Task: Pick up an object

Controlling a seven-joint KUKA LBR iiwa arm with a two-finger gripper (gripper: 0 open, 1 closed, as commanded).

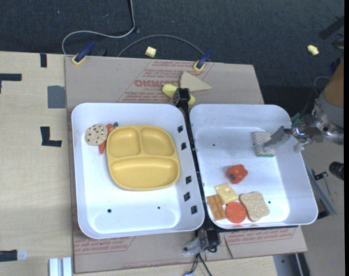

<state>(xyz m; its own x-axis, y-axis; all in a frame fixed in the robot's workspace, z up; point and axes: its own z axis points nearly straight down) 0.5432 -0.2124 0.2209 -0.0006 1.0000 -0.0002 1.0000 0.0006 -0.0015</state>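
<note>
We record the candidate objects in the right-hand shallow white bin point(280, 111). A small red toy pepper with a dark stem point(236, 173) lies near the middle of that bin's floor, apart from the rest. Towards the bin's near edge sits a tight cluster: a pale yellow square cracker point(226, 192), a brown gridded waffle piece point(215, 207), a flat red-orange disc point(236, 213) and a tan slice of toy toast point(255, 206), each touching or overlapping its neighbour.

The grey two-finger gripper point(264, 145) is over the far right part of the same bin, beyond the pepper and apart from it. A greenish patch shows at its tip. We cannot tell whether it is open or closed, and nothing is seen held in it. The arm point(321, 125) enters across the bin's right edge.

The left-hand white bin point(134, 214) holds a yellow three-compartment plastic plate point(144, 157) near its centre. A round speckled biscuit point(96, 134) lies at the far left corner, with a small orange-red piece point(107, 137) between it and the plate.

Both bins rest on a brown cardboard sheet point(157, 76) on the pale wooden desk point(25, 171).
</note>
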